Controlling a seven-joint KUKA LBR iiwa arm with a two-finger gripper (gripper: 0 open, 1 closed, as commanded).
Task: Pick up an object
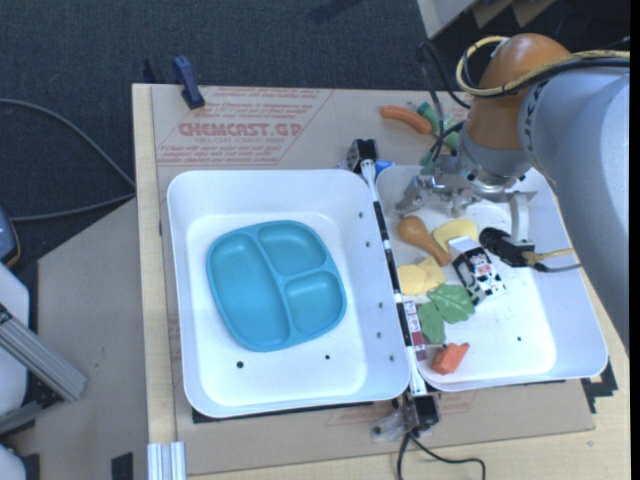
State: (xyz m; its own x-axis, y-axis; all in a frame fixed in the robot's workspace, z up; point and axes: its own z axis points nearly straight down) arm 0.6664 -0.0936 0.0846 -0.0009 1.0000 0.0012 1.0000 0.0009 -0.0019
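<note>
Hovering gripper (440, 190) just above-right of brown toy (420, 234).

Bench (250, 133): brown board top with red print. Two shallow white bins directly on it, side by side, edges touching. Right bin (520, 343) sits under the gripper (455, 196); left bin (200, 268) is well to its left. Blue clamp (187, 81) at the bench's far-left edge, orange-and-green item (412, 118) on bare board just behind the gripper.

Robotics lab, arm (560, 98), 2 bins (270, 368), trailing cables (60, 138)
</note>
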